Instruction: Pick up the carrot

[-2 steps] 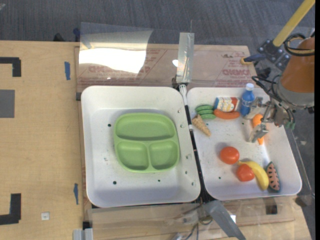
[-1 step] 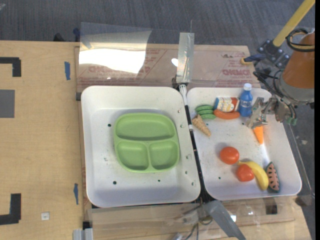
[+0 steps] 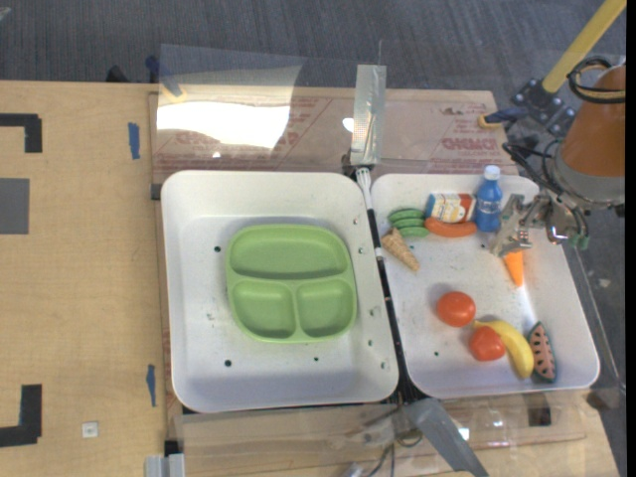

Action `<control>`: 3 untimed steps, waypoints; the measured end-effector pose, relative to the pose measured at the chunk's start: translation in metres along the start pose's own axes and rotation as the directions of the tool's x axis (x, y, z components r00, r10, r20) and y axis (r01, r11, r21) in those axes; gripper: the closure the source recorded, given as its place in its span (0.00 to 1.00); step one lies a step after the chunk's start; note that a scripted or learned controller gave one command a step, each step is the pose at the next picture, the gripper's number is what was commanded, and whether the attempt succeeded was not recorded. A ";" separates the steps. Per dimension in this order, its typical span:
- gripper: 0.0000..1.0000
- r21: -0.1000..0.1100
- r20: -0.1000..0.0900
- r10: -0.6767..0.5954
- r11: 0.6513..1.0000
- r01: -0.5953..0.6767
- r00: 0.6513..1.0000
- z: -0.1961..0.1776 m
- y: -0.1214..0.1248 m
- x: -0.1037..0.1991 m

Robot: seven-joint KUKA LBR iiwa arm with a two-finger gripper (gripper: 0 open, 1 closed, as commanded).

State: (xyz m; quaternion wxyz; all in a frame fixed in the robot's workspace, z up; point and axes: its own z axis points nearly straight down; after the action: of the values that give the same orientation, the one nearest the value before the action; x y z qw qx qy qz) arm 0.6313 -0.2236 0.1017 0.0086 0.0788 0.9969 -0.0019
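Carrot [image 3: 514,266] hanging point-down between closed fingers [image 3: 518,238], just above right bin [image 3: 576,306], beside blue bottle [image 3: 488,200]

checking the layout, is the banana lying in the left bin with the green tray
No, the banana lies in the right bin, while the green tray sits in the left one.

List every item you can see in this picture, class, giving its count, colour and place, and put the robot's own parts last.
Divided plate: 1, green, centre of left bin.
Carrot: 1, orange, right bin, just under the gripper.
Bottle: 1, blue with white cap, right bin's far side.
Tomatoes: 2, red, middle of right bin.
Banana: 1, yellow, near right.
Watermelon slice: 1, red and dark, beside banana.
Ice cream cone: 1, tan, right bin's left edge.
Green vegetable: 1, far left of right bin.
Gripper: 1, grey, above carrot.
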 end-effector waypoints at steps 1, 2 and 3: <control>0.00 -0.001 -0.008 0.146 0.989 -0.146 0.989 0.011 0.010 0.057; 0.00 0.002 -0.005 0.396 0.918 -0.396 0.918 0.013 -0.002 0.015; 1.00 0.000 0.006 0.394 0.919 -0.394 0.919 0.000 -0.001 0.012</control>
State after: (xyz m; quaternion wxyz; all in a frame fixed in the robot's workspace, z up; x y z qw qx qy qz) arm 0.6188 -0.2228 0.1019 0.0118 0.2776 0.9606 -0.0011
